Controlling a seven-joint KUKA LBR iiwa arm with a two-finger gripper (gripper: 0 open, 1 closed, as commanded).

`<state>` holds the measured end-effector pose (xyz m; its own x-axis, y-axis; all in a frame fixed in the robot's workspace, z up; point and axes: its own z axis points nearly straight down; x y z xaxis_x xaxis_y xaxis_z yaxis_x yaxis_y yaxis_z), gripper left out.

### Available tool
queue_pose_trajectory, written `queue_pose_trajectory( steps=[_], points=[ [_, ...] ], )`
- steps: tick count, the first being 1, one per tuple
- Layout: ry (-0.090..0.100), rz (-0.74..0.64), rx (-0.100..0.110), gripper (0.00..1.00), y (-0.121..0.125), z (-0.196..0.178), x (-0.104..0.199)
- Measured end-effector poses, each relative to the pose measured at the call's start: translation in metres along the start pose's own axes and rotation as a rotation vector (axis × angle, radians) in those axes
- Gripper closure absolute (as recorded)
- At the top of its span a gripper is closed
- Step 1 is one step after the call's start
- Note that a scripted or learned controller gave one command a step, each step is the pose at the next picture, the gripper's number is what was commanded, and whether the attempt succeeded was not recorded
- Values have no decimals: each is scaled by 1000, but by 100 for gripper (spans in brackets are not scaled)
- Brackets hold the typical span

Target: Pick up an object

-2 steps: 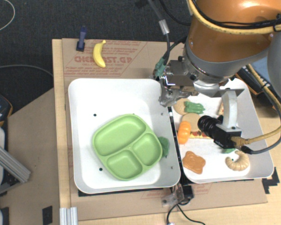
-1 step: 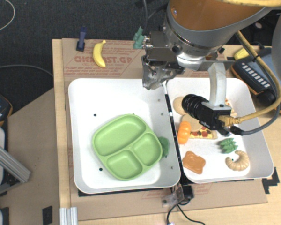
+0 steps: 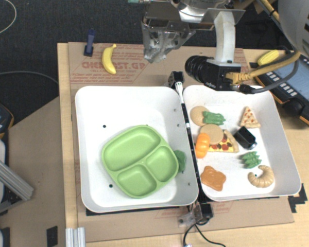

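My gripper [image 3: 156, 50] hangs high over the bench's far edge, above the back rim of the left bin [image 3: 87, 138], with nothing seen in it. The right bin [image 3: 283, 153] holds several toy foods: a tan cookie [image 3: 197, 115], a green leafy piece [image 3: 214, 118], a pizza slice [image 3: 250, 118], a black block [image 3: 244, 137], an orange carrot [image 3: 201, 145], a second pizza slice [image 3: 224, 146], a green vegetable [image 3: 251, 159], a croissant [image 3: 261, 176] and a brown toast [image 3: 213, 178]. All of them lie well in front of and below the gripper.
A green divided plate [image 3: 140, 160] fills the middle of the left bin, with a small green piece [image 3: 181, 160] at its right edge. A yellow banana [image 3: 109, 58] and a blue object [image 3: 89, 42] lie on the cardboard behind the left bin.
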<state>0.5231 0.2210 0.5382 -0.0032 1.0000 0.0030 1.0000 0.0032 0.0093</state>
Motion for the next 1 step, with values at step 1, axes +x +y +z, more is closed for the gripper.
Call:
queue_pose_trajectory(
  steps=[1],
  points=[
    [-8, 5, 20, 100, 34, 155, 3]
  ],
)
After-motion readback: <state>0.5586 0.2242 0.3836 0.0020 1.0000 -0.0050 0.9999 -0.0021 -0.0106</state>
